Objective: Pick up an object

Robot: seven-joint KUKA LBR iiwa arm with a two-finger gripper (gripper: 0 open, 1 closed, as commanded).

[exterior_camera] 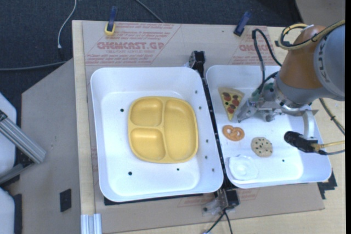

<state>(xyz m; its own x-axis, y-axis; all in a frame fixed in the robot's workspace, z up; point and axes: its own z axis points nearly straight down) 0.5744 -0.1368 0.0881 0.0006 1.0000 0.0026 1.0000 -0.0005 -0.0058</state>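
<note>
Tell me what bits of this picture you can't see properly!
- Gripper, camera view: too small and blurry to make out, and the arm's wrist covers it from above.
- Right bin, camera view: the arm hides part of its top right.
- Clear round thing below the pretzel: too pale against the white bin to tell what it is.

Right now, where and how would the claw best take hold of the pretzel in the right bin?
The pretzel lies flat on the right bin floor, clear of the cookie and pizza slice. Probably best from straight above, pinching across its outer rim, since it offers no raised part.
</note>
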